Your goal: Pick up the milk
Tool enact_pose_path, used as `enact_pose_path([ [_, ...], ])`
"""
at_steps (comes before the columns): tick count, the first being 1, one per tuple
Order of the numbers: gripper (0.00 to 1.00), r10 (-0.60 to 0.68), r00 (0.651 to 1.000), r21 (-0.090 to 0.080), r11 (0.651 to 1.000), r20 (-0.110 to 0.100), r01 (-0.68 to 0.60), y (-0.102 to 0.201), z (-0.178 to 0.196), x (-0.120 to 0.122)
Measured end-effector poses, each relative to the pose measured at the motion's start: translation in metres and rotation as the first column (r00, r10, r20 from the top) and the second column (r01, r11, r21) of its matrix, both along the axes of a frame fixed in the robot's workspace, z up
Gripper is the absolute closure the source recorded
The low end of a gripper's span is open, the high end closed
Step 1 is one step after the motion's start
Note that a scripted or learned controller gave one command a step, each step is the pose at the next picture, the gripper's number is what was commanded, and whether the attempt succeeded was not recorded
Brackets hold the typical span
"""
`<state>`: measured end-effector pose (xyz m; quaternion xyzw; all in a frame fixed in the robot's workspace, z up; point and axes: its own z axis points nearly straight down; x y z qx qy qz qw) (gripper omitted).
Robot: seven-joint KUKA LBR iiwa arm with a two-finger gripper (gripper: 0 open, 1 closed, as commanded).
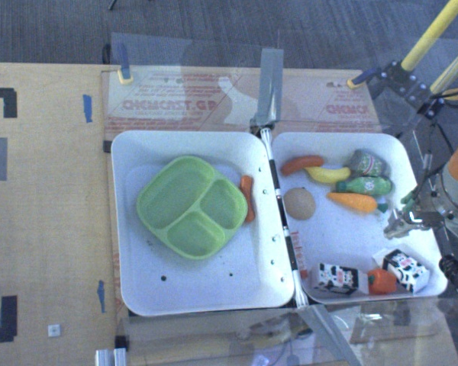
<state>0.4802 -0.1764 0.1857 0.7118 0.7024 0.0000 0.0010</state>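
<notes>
Two small cartons with a black-and-white cow pattern lie at the front of the right bin [424, 204]. One milk carton [337, 277] rests flat near the front left corner. The other cow-patterned carton [407, 271] sits in the front right corner. My gripper [404, 221] hangs over the bin's right side, a little behind the right-hand carton and apart from it. Nothing shows in the gripper.
A red toy vegetable [381, 280] lies between the two cartons. Further back in the right bin are a carrot [353, 202], a banana [328, 174], a red sausage [301, 162], a brown potato [298, 203] and green items [365, 185]. The left bin [130, 227] holds a green divided plate [191, 206] and an orange piece [247, 197].
</notes>
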Motion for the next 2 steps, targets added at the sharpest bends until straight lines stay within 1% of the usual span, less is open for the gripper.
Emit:
enact_pose_path([
  [1, 0.0, 0.0, 1.0, 0.0, 1.0, 0.0, 0.0, 0.0, 0.0, 0.0],
  [2, 0.0, 0.177, 0.984, 0.002, 0.984, -0.002, -0.177, -0.047, -0.045, -0.001],
])
